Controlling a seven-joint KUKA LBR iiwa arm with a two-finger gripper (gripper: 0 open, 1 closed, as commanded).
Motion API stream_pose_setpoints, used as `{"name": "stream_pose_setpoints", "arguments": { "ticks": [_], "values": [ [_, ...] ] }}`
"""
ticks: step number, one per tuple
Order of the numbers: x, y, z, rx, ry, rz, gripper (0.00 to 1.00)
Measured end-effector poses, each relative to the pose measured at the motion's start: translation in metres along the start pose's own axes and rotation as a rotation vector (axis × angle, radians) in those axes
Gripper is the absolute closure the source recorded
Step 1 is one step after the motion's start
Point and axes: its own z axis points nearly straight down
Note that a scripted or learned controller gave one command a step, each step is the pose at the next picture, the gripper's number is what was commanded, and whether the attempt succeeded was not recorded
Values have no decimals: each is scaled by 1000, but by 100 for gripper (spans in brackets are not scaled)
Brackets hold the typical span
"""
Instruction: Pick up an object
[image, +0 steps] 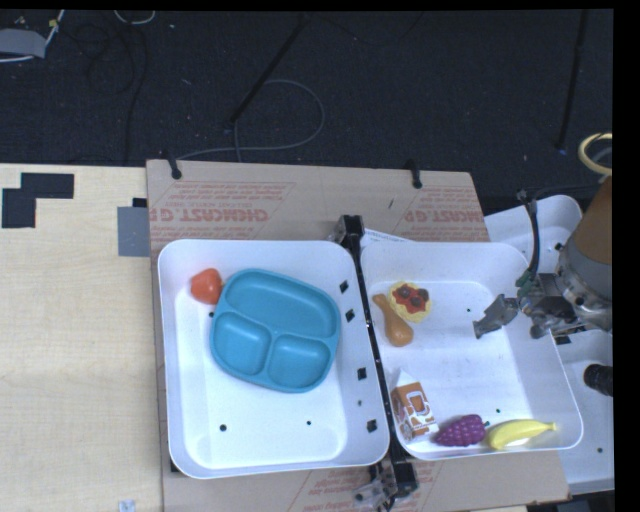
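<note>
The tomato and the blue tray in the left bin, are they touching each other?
Cannot tell. In the camera view the tomato sits right at the blue tray's upper-left corner, with no plain gap or contact visible.

Left of the fingers (497, 316) lie a pizza slice (411, 299) and drumstick (393, 321). Nearer the camera – carton (414, 409), grapes (459, 431), banana (519, 433).

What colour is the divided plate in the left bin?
Blue, a light turquoise shade; the divided plate shows plainly in the camera view.

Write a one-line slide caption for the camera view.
Gripper over the right bin near toy food; blue tray and tomato in the left bin.
</note>
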Motion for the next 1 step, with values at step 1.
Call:
{"name": "stream_pose_setpoints", "arguments": {
  "ticks": [1],
  "values": [
    [0,2,-5,-9,-2,-1,0]
  ]
}}
